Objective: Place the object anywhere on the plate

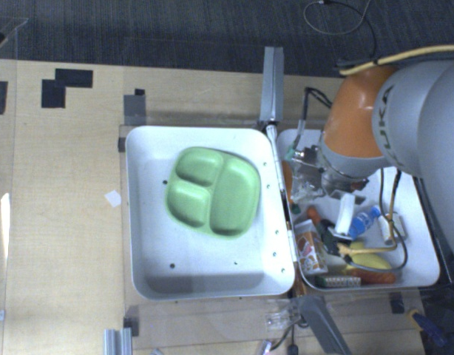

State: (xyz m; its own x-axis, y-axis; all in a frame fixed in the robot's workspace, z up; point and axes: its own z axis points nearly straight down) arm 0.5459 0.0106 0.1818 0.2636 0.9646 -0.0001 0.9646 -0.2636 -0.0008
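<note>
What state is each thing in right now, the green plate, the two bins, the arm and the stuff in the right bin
Green plate: upright in the left bin, its three compartments bare.
Right bin: holds a jumble of small objects, too cluttered to name each one.
Arm: reaching low over the right bin.
Gripper: down among the objects; grasp unclear.

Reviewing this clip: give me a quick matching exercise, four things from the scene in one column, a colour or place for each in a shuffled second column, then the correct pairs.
Things:
1. plate
2. banana
3. wrist band
4. left bin

Descriptions:
A. yellow, lying in the right bin
B. white, holding the plate
C. green, with three compartments
D. orange, above the gripper

Pairs: 1-C, 2-A, 3-D, 4-B
</note>
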